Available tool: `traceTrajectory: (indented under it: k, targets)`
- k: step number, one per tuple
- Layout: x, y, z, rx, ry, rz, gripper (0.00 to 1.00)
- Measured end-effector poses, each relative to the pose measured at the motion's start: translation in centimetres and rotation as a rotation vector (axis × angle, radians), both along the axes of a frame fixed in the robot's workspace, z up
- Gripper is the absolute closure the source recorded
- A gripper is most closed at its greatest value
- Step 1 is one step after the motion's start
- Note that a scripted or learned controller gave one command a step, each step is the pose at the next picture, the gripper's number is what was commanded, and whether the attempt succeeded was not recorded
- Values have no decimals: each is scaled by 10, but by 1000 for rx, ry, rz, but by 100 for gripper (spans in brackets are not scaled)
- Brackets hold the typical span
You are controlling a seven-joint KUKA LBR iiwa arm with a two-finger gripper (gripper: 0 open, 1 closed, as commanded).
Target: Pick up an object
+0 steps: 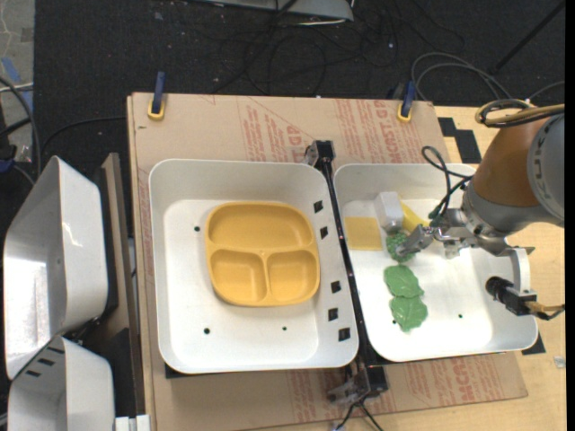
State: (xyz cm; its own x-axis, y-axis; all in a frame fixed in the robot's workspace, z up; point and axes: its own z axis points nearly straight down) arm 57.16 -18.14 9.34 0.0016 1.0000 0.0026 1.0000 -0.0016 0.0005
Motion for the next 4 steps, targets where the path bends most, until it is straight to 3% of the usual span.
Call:
traceTrajectory:
  k: [1, 4]
  targets:
    - [3, 0, 14, -3, -10, 2, 100]
    - [3, 3, 155, -5, -5, 5, 100]
